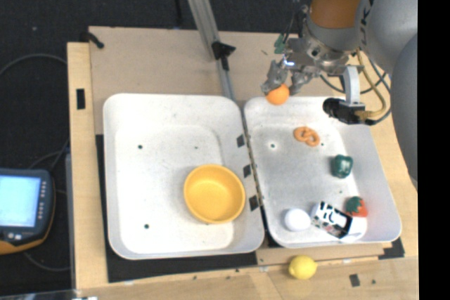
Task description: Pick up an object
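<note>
Dark carpet surrounds a tan wooden bench [162, 56] bearing two shallow white plastic bins. I take the right bin [271, 183] as landmark. Above its far edge hangs the gripper [283, 83], its metal fingers pinching a small orange ball [278, 95], which sits lifted clear of the tray floor; the grasp looks to be at the ball's top, so it may be shallow. Inside the right bin lie a twisted brown pretzel-shaped piece [306, 136], a dark green rounded lump [342, 166], a smooth white ball [297, 219] and a black-and-white toy [332, 218] with a red-and-green bit [356, 206] just beside it. Left of it, the neighbouring bin [140, 130] holds a glossy yellow bowl [214, 193]. A lemon [301, 267] rests on the bench just in front of the right bin, probably fallen out.
</note>
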Motion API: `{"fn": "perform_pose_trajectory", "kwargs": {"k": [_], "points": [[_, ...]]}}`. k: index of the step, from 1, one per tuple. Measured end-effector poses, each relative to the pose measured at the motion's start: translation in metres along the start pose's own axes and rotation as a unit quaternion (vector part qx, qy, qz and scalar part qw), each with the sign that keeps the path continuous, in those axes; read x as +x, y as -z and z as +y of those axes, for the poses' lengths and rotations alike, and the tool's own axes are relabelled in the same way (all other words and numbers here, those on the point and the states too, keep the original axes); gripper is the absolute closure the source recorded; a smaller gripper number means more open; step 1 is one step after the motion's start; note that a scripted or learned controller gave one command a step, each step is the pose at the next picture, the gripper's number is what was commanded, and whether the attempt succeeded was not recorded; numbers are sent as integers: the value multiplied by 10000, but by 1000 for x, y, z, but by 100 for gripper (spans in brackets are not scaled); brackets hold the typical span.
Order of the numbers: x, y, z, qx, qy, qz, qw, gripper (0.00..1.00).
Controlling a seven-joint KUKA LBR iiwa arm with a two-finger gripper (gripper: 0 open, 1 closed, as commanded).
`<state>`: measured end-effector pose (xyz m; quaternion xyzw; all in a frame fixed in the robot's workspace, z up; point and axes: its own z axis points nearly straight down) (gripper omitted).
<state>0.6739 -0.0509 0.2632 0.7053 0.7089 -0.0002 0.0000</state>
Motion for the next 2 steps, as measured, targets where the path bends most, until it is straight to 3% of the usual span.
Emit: {"fn": "perform_pose_trajectory", "kwargs": {"k": [2], "points": [[112,-16,14,-8,4,-1,10000,100]]}}
